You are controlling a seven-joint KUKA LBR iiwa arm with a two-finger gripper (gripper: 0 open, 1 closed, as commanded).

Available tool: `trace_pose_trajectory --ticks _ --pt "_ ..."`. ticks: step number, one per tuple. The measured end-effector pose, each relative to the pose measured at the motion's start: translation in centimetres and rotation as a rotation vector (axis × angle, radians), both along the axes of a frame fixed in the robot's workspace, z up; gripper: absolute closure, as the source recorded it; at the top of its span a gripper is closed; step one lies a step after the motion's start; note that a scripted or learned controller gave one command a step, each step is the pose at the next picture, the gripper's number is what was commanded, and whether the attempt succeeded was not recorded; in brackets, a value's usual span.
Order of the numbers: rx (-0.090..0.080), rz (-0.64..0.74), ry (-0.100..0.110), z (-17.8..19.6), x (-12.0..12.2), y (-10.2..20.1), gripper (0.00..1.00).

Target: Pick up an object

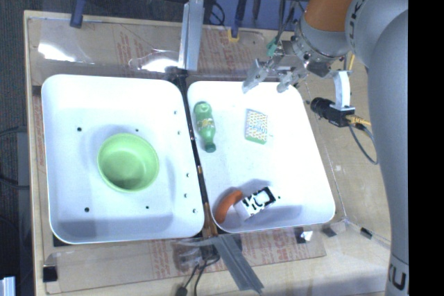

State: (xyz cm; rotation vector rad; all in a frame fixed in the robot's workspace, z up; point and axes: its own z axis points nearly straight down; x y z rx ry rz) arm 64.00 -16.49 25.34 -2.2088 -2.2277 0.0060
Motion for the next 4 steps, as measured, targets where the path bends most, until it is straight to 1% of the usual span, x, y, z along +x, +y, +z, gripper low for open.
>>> trace_pose_trajectory --ticks 1,2,3,4 --pt "0.0 0.058 0.0 -11.7 1.1 -2.9 0.0" --pt "-0.002 0.113 -0.013 -15.6 -0.5 -4.4 0.0" --pt "-0.005 0.123 -0.016 -15.6 -2.5 -4.4 0.0" --pt "-0.007 0.127 -0.016 -14.5 -2.4 -4.4 1.0"
